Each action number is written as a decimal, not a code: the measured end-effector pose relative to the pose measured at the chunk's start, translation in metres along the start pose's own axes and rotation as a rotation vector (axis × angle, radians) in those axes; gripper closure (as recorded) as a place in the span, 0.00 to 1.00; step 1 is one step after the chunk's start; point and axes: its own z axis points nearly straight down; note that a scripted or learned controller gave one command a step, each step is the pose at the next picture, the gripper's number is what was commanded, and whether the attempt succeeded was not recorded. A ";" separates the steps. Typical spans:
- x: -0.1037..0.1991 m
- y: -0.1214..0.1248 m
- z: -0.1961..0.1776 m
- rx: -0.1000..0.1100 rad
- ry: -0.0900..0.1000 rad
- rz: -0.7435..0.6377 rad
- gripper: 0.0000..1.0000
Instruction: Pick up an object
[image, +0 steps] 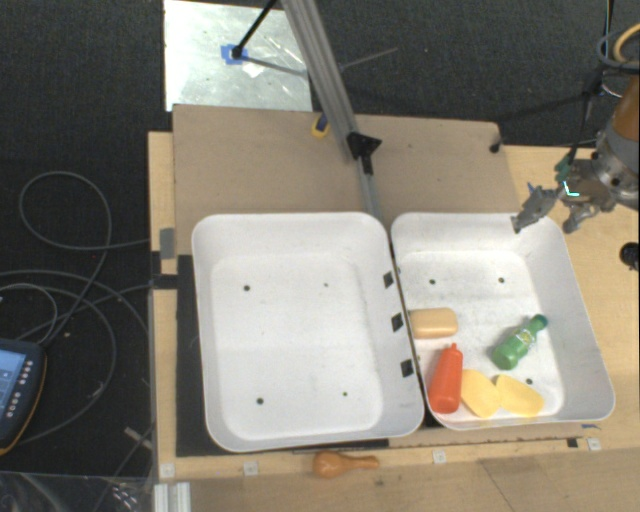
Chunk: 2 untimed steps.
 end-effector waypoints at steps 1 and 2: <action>0.000 0.001 -0.003 -0.003 -0.002 -0.002 0.00; 0.002 -0.002 0.060 0.002 0.000 0.002 0.00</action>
